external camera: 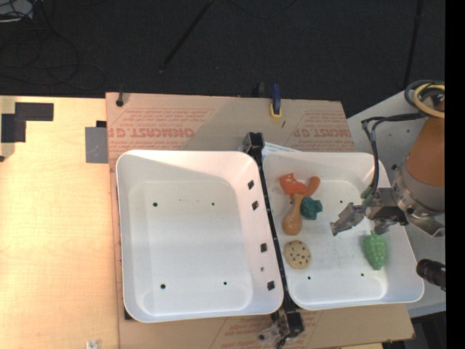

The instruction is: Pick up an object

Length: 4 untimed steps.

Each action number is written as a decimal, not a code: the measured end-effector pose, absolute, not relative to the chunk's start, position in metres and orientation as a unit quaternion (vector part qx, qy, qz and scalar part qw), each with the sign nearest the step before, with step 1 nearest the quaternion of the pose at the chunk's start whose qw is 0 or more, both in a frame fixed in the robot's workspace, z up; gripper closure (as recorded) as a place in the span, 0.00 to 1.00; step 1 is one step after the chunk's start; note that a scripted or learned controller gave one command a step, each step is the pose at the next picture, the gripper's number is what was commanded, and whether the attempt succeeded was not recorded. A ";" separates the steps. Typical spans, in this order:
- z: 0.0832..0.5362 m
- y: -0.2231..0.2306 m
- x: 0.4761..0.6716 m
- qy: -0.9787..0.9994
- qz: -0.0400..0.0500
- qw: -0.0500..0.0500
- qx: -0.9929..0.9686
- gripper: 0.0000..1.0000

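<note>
A dark floor (218, 35) with loose cables takes up the far part of the scene, well beyond the claw. The pale wooden surface (51, 224) is seen far to the claw's left, and a brown cardboard sheet (218, 126) with red printing is laid on it under both bins. The left bin (131, 195), white and shallow, lies well to the left of the claw. The right bin (396, 289) is the one the claw is in, and black clips (263, 247) are fixed along the seam between the two bins.

The grey arm (429, 158) with its orange band is reached in from the right. The claw (362, 217) is set low over the right bin's floor, its dark fingers splayed a little apart, and nothing is seen held between them.

A green bumpy toy (375, 251) lies just beside the claw, on its near side. To the claw's left, a tan club-shaped piece (293, 218) is found, touched by a teal lump (312, 209) and an orange piece (296, 185) farther back. A round speckled cookie (296, 254) rests left of the claw and nearer the camera, apart from the others. A blue and yellow clamp (276, 102) is fixed at the cardboard's far edge.
</note>
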State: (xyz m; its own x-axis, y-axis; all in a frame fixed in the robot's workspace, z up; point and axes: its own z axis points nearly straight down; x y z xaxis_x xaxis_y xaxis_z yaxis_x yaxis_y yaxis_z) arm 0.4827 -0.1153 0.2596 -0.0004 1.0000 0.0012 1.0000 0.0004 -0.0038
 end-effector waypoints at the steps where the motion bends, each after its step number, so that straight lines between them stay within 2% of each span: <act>1: 0.269 -0.116 0.483 -0.707 0.002 0.003 -0.707 1.00; 4: 0.297 -0.118 0.482 -0.705 0.003 0.005 -0.709 1.00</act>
State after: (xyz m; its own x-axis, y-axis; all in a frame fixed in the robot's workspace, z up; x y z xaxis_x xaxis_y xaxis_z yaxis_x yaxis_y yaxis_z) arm 0.4825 -0.1179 0.2966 0.0059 1.0000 0.0033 0.9999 -0.0059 -0.0118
